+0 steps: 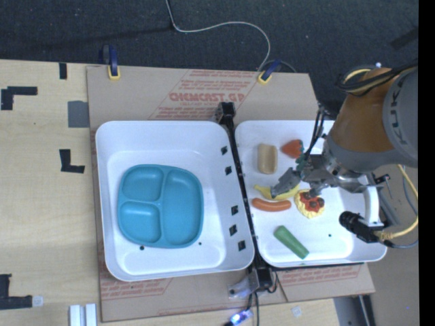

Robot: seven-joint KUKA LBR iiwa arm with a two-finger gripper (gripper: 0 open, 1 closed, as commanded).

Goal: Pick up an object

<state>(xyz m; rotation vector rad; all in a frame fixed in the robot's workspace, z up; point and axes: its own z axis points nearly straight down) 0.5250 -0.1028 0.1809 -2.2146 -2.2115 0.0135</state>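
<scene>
Within the right bin (pixel 353 250), the gripper (pixel 281 189) hovered over a banana (pixel 289 193), whether open or closed could not be told; nearby lay a sausage (pixel 271 204), bread roll (pixel 266 158) and green pickle (pixel 291 242). Left bin (pixel 109 155) held a blue plate (pixel 162 206).

A blue divided plate (pixel 162 205) sits in the white left bin (pixel 109 148). The white right bin (pixel 340 250) holds a tan bun (pixel 266 158), a red-orange sausage (pixel 271 205) and a green piece (pixel 291 242).

Grey arm (pixel 408 124) with a broad orange band (pixel 363 121) and black cables.
</scene>
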